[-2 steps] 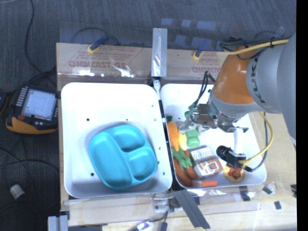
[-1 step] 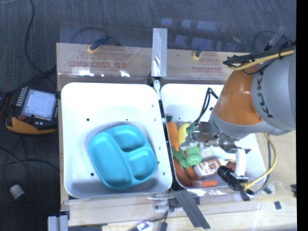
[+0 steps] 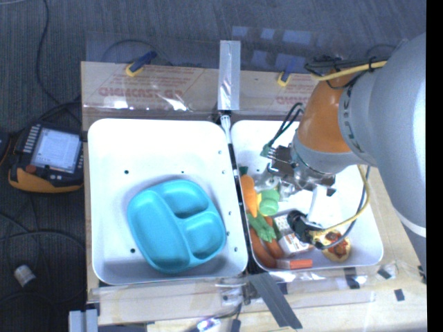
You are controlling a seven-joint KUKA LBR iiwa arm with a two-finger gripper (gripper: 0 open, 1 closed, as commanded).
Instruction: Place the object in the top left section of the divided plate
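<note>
The gripper, its opening impossible to judge, hangs over toy food just beneath it, so picking is in hand; next, carry one piece left to the blue divided plate.

Blue divided plate, left bin

I see the bench carrying two white bins side by side, the left bin and the right bin, with yellow clamps along its far edge.
</note>
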